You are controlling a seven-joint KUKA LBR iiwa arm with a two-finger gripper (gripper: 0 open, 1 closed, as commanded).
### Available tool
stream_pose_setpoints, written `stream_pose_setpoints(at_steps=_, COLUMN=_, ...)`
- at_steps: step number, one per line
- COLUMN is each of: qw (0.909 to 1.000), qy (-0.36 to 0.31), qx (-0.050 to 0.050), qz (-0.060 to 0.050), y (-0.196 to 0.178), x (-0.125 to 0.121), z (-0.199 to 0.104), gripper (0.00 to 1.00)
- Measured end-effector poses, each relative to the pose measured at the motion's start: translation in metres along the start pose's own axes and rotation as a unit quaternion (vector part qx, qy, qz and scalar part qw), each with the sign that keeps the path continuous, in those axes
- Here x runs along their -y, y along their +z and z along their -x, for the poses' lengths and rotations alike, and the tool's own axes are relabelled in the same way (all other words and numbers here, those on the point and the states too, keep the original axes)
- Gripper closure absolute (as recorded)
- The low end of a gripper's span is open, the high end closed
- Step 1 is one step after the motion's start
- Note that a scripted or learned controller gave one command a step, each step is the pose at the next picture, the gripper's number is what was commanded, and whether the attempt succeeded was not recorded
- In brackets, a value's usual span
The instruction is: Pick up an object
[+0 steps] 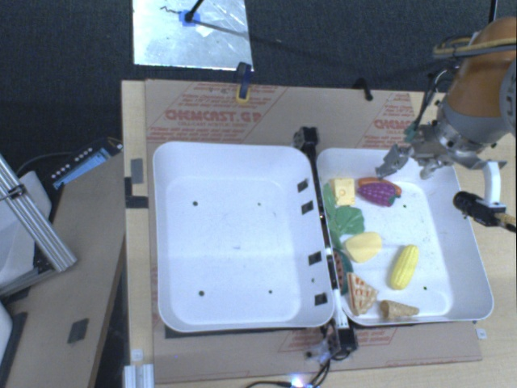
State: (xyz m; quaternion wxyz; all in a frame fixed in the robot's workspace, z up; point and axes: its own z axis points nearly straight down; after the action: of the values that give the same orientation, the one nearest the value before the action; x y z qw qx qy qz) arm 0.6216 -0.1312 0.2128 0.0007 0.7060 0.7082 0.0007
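Camera view showed the claw (412, 158) hovering with fingers spread, holding nothing, at the right bin's (464, 253) far edge; the purple-red toy (379, 191) lay just below-left of it, long axis crosswise.

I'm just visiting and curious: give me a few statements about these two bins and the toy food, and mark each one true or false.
1. All the toy food lies in the right bin. True.
2. The corn cob lies in the left bin. False: it is in the right bin.
3. The gripper hangs over the right bin's far edge. True.
4. The gripper holds the purple toy. False: that toy lies on the bin floor.
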Motion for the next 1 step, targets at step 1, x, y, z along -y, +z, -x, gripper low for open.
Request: stream_pose_setpoints(at_steps=1, qw=1.0, qy=0.002, qx=0.0, qz=-0.003, y=0.1075, x=-0.0051, z=0.0501, gripper=0.0)
